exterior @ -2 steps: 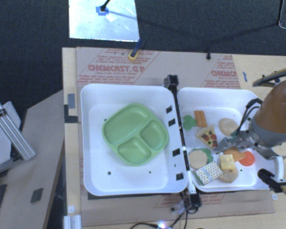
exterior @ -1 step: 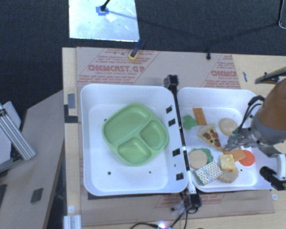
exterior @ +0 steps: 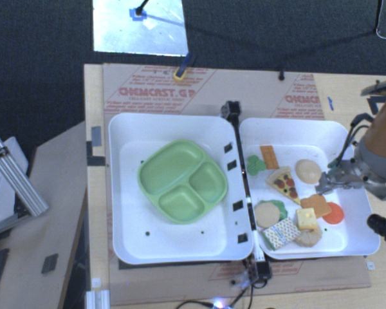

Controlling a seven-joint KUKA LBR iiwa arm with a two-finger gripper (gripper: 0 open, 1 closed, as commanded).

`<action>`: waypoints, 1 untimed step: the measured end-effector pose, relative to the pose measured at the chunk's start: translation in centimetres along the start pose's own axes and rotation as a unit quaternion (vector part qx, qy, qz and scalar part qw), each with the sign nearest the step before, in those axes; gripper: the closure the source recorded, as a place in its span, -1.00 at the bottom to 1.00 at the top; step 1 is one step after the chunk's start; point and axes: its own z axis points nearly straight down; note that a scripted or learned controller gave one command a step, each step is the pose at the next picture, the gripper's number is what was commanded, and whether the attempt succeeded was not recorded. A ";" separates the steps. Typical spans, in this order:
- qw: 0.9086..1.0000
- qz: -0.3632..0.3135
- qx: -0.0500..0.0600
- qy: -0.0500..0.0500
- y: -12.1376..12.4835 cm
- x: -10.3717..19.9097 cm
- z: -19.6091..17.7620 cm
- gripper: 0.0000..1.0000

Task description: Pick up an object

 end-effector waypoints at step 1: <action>1.000 0.000 0.000 0.000 0.4 0.0 -4.2 1.00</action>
